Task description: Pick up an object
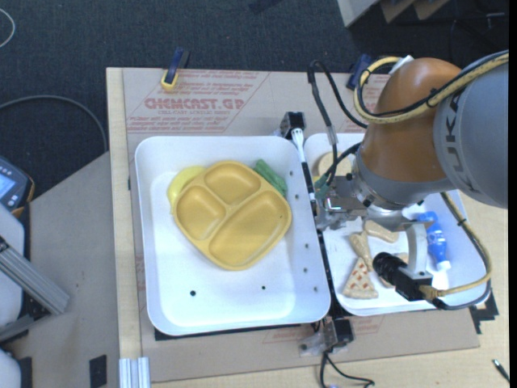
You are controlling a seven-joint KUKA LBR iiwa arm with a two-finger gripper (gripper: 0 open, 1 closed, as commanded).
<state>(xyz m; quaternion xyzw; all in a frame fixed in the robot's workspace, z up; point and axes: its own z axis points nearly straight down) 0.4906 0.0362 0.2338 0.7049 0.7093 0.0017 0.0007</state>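
A: Camera view. Left bin (161, 297) holds a yellow divided tray (233, 213) lying tilted across its middle, a yellow piece (179, 183) poking out at its upper-left edge, a green piece (271, 176) at its upper right.

B: And the right bin (477, 253)?

A: Arm (420, 128) hangs over it, covering most of it. Below the wrist: a pizza slice (361, 275), tan with red spots, flat on the bin floor; a pale piece (380, 231) just above it; a blue-and-white item (434, 245) to the right.

B: Tool state?

A: Tool (343, 204) sits low at the right bin's left wall, near the divider. Wrist hides the tips; cannot tell.

B: Progress?

A: I judge nothing lifted yet. Every item I can see rests in a bin, none seen in the tool. Grasp and lift both remain.

B: Likely target?

A: Unclear. The slice and pale piece lie nearest, both flat, thin, low-profile; hard to get under, I'd guess.
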